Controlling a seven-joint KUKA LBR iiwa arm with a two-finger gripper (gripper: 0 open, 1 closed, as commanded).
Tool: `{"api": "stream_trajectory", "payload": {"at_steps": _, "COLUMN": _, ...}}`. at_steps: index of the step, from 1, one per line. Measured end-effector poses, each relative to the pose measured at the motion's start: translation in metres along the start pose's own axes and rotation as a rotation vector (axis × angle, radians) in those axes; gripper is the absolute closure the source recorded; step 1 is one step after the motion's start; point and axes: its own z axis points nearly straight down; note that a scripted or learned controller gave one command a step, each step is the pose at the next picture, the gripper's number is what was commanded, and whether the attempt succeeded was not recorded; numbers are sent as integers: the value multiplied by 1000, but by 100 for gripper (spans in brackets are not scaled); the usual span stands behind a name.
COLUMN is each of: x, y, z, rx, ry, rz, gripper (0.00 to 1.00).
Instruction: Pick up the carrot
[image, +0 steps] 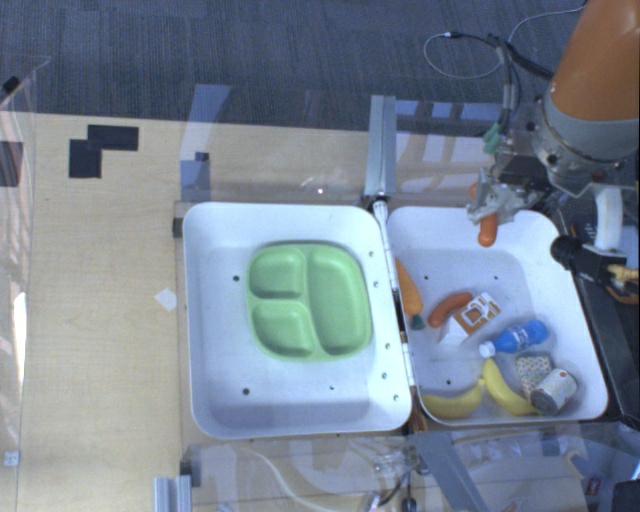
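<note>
Green divided plate (305, 302) sits alone in the left bin (215, 400). The carrot (407, 287) lies tucked against the right bin's (590, 395) left wall, awkward spot. The gripper (487, 222) hangs over the far edge, pinching a small orange piece (487, 233), not the carrot.

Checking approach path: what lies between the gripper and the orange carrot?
Only bare floor of the right white bin separates gripper from tapered orange carrot, per camera view.

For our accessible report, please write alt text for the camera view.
The gripper hangs over the right bin's far edge with a small orange object below it, while the carrot lies by the bin's left wall. The left bin holds a green divided plate.
</note>
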Motion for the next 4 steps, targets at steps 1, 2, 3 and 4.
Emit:
{"api": "stream_trajectory", "payload": {"at_steps": 1, "x": 24, "y": -73, "z": 153, "rx": 5, "ry": 0, "rz": -62, "gripper": 100}}
{"api": "stream_trajectory", "payload": {"at_steps": 2, "x": 54, "y": -48, "z": 183, "rx": 3, "ry": 2, "rz": -476, "gripper": 100}}
{"api": "stream_trajectory", "payload": {"at_steps": 3, "x": 54, "y": -46, "z": 172, "rx": -2, "ry": 2, "rz": -476, "gripper": 100}}
{"api": "stream_trajectory", "payload": {"at_steps": 4, "x": 55, "y": -44, "z": 161, "rx": -8, "ry": 2, "rz": -476, "gripper": 100}}
